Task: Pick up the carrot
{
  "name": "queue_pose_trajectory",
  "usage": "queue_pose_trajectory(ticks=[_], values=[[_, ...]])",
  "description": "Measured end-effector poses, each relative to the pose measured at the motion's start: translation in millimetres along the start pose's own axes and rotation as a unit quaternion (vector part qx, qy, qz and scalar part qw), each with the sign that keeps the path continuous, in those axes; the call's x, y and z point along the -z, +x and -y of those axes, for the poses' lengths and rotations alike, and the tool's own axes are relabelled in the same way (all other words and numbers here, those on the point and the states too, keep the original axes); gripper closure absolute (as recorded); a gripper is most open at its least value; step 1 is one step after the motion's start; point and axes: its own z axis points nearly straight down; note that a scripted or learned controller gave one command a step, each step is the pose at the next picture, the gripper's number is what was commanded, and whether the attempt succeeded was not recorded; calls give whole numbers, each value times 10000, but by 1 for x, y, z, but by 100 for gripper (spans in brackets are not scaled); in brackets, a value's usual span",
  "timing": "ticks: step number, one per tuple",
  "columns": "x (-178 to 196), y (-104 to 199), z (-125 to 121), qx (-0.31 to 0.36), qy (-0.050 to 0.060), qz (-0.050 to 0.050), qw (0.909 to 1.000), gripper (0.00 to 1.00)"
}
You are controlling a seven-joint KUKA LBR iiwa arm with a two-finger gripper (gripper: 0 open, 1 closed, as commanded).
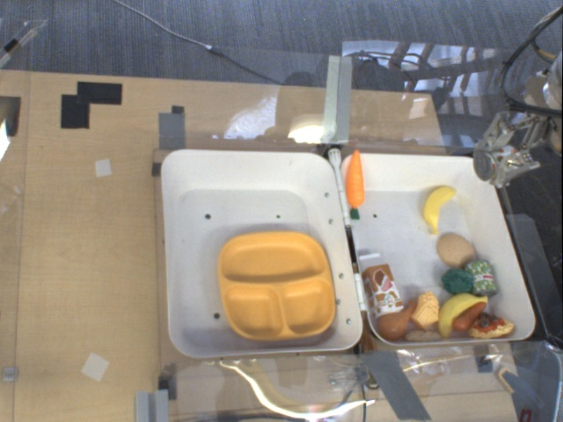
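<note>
Small orange plastic carrot [354,179] untouched at far-left edge of right white bin [515,262]; your pincer [504,162] hovers far right, grip state unclear; whole pick left to you

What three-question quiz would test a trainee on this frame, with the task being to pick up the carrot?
1. True or false: the small orange toy carrot with a green top lies in the right shallow white bin, against its left wall near the far corner.
2. Multiple choice: where is the yellow plastic divided plate?
A. In the left shallow white bin
B. On the bare bench
C. On top of the carrot
3. Short answer: relative to the right bin, where is the two-finger gripper?

Key
1. True.
2. A.
3. At the bin's far right corner, across the bin from the carrot, with nothing visibly between its fingers.
</note>
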Motion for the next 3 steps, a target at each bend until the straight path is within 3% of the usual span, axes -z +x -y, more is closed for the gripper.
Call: queue_pose_trajectory(ticks=[1, 2, 3], values=[[25, -35, 10, 2181, 1, 13, 9759, 100], [23, -35, 11, 3838, -4, 8, 9234, 100], [16, -35, 11, 5904, -18, 7, 8071, 100]])
